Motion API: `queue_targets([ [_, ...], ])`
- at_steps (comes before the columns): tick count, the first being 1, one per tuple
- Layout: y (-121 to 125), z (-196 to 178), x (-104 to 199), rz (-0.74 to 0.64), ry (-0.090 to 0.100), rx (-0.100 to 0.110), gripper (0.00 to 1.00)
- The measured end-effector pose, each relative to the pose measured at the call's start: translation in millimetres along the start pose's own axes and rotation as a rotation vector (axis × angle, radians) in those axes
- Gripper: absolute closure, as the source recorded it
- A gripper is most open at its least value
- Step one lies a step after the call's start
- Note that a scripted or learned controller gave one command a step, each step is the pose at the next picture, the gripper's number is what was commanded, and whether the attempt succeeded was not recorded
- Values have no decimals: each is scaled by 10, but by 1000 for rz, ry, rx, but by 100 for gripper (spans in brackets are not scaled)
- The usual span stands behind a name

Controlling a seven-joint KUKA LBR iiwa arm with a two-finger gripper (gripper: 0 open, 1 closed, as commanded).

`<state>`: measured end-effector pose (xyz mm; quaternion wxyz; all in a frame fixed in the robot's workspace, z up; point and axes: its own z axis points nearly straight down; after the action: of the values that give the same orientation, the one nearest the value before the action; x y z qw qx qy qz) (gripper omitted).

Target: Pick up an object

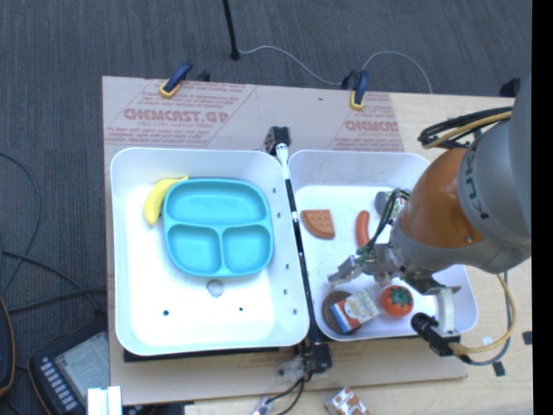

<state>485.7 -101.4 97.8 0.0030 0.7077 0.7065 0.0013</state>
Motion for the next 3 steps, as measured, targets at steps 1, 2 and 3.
queue_targets([
  [1,0,-93,3,-1,1,1,100],
  [2,0,-92,4,0,1,1,0],
  [3,1,-185,8,-1,2,2,100],
])
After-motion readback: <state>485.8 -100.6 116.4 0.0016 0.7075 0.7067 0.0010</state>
